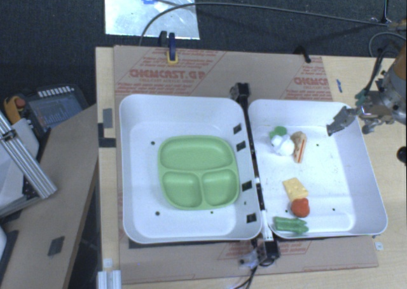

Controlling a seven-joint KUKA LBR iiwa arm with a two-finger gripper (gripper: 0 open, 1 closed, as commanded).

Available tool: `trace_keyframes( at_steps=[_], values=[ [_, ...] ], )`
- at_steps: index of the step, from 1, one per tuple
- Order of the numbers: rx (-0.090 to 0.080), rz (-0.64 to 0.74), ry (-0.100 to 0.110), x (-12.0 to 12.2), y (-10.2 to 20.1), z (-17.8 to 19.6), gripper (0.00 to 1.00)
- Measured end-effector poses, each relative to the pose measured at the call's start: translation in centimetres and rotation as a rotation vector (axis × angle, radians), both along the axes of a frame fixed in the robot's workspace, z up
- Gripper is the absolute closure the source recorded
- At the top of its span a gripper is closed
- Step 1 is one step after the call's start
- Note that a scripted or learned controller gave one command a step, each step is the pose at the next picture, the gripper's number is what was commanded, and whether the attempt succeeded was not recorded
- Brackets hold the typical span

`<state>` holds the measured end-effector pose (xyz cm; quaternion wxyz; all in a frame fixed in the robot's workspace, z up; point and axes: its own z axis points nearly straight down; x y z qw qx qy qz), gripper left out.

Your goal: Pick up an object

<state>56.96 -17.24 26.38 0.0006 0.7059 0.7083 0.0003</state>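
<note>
Showing two white bins: the left bin (133, 154) carries one green compartment plate (197, 172); the right bin (356, 173) carries five toy foods (296, 189) along its left edge — unobstructed. The gripper (346, 119) hangs over the right bin's upper right corner, its grip state indiscernible.

Table (105, 173): light wood-coloured top. Directly on it lay a brown cardboard sheet (210, 71) printed in red lettering, reaching toward the table's far edge. On the sheet sat two shallow white bins side by side, touching along their inner walls: left bin (137, 122), toward the table's left edge; right bin (362, 179), toward its right edge. A blue-and-yellow clamp (171, 48) gripped the sheet at the far edge. A small grey tab (107, 116) lay just beside the left bin.
</note>
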Motion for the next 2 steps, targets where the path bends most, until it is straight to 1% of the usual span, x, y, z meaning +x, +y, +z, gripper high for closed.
trace_keyframes(
  at_steps=[1,2],
  values=[
    [0.001,-0.003,0.004,0.3,-0.8,-5.7,0.00],
    [0.001,-0.002,0.004,0.3,-0.8,-12.0,0.00]
  ],
)
